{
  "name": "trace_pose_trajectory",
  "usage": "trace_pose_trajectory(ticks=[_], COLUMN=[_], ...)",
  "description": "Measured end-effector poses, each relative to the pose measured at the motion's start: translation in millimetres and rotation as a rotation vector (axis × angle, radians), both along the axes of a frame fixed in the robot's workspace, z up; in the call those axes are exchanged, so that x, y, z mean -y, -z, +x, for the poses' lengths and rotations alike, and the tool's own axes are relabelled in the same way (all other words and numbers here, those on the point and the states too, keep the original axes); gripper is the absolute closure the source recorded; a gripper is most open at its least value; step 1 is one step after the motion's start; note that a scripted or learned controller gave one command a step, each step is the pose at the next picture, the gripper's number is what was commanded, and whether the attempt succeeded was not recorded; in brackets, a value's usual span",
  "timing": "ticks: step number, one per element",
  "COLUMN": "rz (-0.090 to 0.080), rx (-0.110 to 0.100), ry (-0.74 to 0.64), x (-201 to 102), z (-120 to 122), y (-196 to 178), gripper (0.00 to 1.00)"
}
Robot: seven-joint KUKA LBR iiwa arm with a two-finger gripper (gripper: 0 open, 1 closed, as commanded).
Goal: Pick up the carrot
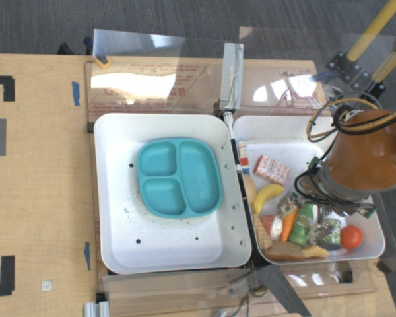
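camera view has the arm (366,152) reaching in from the right over the right bin (376,243), its orange band hanging above the clutter of toy food. the carrot (288,227) lies in the near half of that bin, a short orange piece tilted a little, wedged between a red-and-white piece (274,226) on its left and a green bottle (305,220) on its right. a banana (266,197) sits just to its far left, a tomato (351,236) is well over to the right, and a red-and-white box (272,170) lies farther back. something tan like bread (287,251) runs along the near wall under the lot.

the gripper (302,211) is low by the green bottle, just right of the carrot, but from where i stand the wrist and cables cover it, so i cannot tell how wide it is set or whether it has anything.

to do this well, i'd say it wants to shift left so it is centred on the carrot, not the bottle, turn to close across the carrot's narrow width, and come straight down. the neighbours touch on both sides, so a sloppy descent would likely nudge the bottle or grab 2 things at once.

the left bin (112,177) holds a teal divided plate (180,177).
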State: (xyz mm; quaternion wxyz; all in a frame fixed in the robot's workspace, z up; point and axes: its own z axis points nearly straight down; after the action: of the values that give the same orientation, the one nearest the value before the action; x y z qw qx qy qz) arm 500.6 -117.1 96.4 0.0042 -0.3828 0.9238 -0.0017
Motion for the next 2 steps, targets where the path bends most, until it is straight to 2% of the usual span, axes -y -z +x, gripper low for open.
trace_pose_trajectory(ticks=[1,2], rz=[-0.001,-0.001], rx=[0.017,0.026], ry=[0.158,0.157], x=[-19.9,-21.3], z=[-0.5,2.0], y=[4.9,-10.2], gripper=[0.00,1.00])
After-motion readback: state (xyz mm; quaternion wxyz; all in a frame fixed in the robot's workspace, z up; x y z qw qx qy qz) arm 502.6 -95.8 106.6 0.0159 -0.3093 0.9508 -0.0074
